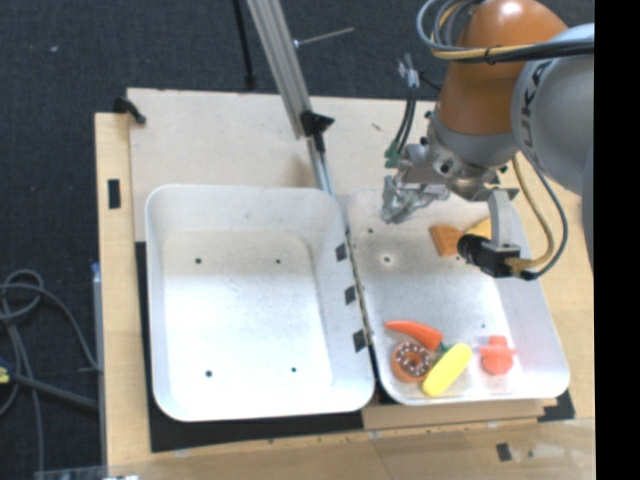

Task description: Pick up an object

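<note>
Nearest the camera, along the near edge of the right bin [520, 318], lies the cluster I could pick from: a yellow piece [447, 368] touching a round brown-and-red piece [408, 360], an orange carrot-shaped piece [414, 333] just beyond them, and a small red-orange piece [497, 356] to their right. They sit crowded together, so if I come down on one, a finger may well strike its neighbour and shove both aside, or I may close on two at once and lose them on the lift.

Farther back, an orange-yellow piece [452, 239] rests near the bin's far right, partly hidden behind the black fitting on my wrist. Reaching for it risks that cabling catching the bin wall.

Farthest, my gripper [402, 205] hangs over the far left corner of the right bin, with nothing under it but bare floor. Whether my jaws are apart or together I cannot tell from here. Closing here would grab nothing. The left bin [165, 268] lies beside it.
</note>
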`<state>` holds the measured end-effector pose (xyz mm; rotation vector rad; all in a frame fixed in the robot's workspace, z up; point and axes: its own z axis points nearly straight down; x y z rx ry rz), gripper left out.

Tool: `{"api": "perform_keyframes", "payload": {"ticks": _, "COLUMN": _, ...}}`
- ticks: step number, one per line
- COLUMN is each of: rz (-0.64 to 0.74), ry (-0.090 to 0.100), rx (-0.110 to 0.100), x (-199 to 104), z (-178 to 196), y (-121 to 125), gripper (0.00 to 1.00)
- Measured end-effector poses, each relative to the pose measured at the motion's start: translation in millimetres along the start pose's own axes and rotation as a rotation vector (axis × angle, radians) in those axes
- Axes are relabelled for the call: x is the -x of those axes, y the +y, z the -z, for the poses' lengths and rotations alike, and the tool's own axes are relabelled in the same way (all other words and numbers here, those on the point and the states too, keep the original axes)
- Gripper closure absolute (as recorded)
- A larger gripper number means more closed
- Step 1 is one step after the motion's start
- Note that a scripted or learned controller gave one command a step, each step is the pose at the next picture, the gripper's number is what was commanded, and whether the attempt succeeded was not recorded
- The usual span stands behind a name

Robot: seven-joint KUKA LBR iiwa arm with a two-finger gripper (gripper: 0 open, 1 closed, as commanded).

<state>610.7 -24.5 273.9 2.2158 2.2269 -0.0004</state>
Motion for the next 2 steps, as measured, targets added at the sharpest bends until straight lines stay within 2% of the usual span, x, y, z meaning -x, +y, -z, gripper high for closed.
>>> {"api": "perform_keyframes", "payload": {"ticks": 2, "rz": 0.002, "ry": 0.000, "rx": -0.002, "x": -107, "z": -14, "y": -7, "gripper": 1.00}}
